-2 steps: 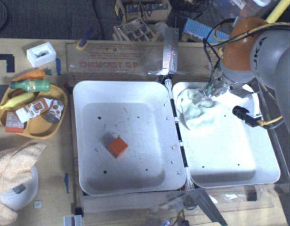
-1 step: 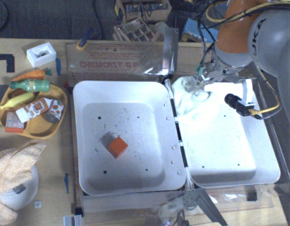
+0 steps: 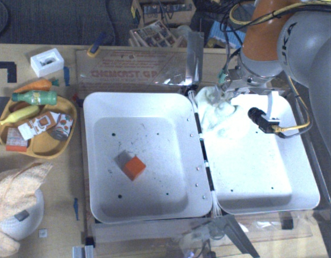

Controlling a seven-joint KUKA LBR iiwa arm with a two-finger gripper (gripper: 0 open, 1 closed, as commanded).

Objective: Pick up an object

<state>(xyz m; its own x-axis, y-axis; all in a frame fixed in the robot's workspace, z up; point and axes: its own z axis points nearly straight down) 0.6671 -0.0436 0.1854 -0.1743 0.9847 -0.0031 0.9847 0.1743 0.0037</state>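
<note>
Well to the left of the claw (image 3: 225, 93) and nearer the camera, one orange block (image 3: 135, 167) lies tilted on the floor of the left bin (image 3: 101, 109), a small grey piece touching its upper left corner. Two white bins sit side by side. Over the right bin (image 3: 294, 198), at its far left corner, the claw is washed out by glare, so its opening cannot be told.

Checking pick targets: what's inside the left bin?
One orange block with a grey face, lying on the left bin floor near its middle, plus dark specks. Nothing covers the floor. The tool is over the right bin.
</note>
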